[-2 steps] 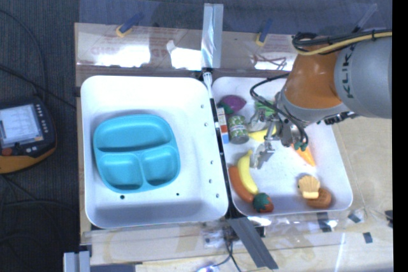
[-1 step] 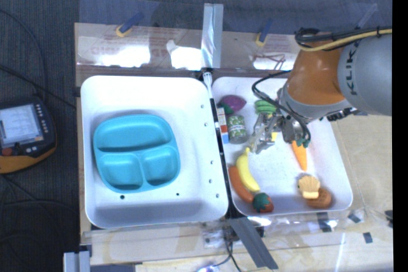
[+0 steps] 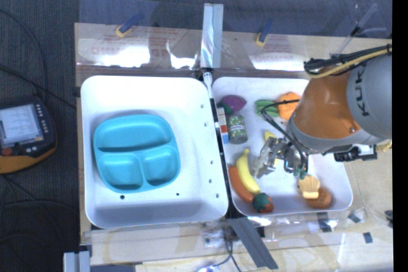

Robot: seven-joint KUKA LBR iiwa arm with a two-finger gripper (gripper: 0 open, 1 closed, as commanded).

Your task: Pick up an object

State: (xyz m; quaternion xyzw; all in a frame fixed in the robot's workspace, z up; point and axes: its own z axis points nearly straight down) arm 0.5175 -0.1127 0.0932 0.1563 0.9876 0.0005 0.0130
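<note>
I see the end effector [image 3: 275,159] low in the right bin [image 3: 341,197], grip state indiscernible, the banana [image 3: 247,174] just at its nine o'clock: a light, stiff, smooth toy, I judge, best pinched across its mid-length.

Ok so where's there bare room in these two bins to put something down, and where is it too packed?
Most room is in the left bin: white floor rings the blue divided tray, widest along the far edge. The right bin is crowded: banana, spice jar, purple piece and orange toy, with the gripper over the middle. A small patch remains at its near right corner.
</note>
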